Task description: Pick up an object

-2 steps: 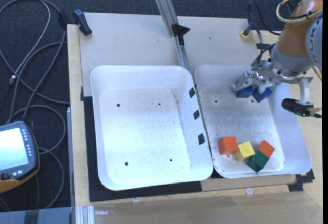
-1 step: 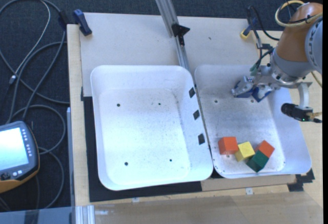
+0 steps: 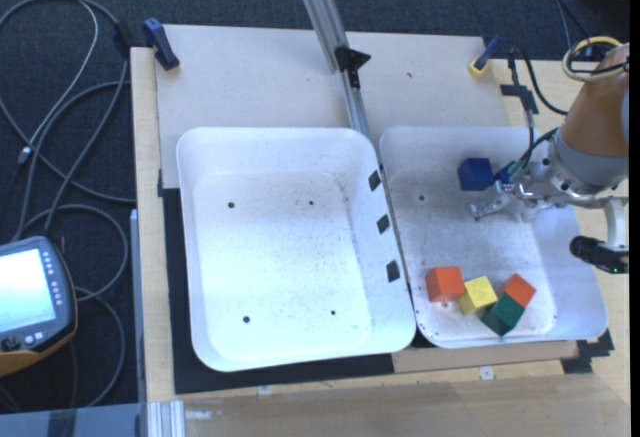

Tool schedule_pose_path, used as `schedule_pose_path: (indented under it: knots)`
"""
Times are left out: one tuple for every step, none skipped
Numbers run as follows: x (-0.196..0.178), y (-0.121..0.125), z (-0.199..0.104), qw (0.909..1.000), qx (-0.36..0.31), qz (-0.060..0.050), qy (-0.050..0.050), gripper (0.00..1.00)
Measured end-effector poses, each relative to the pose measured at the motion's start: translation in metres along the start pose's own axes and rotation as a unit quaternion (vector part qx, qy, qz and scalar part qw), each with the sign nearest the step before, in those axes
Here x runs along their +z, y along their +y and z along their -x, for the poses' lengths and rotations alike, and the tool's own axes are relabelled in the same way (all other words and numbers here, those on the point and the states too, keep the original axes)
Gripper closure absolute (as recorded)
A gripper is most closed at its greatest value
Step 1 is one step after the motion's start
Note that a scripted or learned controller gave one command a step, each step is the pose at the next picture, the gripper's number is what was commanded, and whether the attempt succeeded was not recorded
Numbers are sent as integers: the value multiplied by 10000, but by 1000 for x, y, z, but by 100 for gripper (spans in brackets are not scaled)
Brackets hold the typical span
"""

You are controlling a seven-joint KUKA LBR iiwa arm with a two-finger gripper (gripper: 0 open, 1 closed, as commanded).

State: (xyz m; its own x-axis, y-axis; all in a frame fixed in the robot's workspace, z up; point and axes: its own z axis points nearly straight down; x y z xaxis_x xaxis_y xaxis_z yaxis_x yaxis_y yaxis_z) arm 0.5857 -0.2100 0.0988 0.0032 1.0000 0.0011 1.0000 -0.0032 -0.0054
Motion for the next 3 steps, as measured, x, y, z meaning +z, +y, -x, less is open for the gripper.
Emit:
schedule_pose_path:
  knots:
    - [-1, 2, -2, 10000, -17, 23, 0, 0]
    - [1, 59, -40, 10000, -24, -76, 3, 0]
    - [1, 53, -5, 10000, 3, -38, 8, 0]
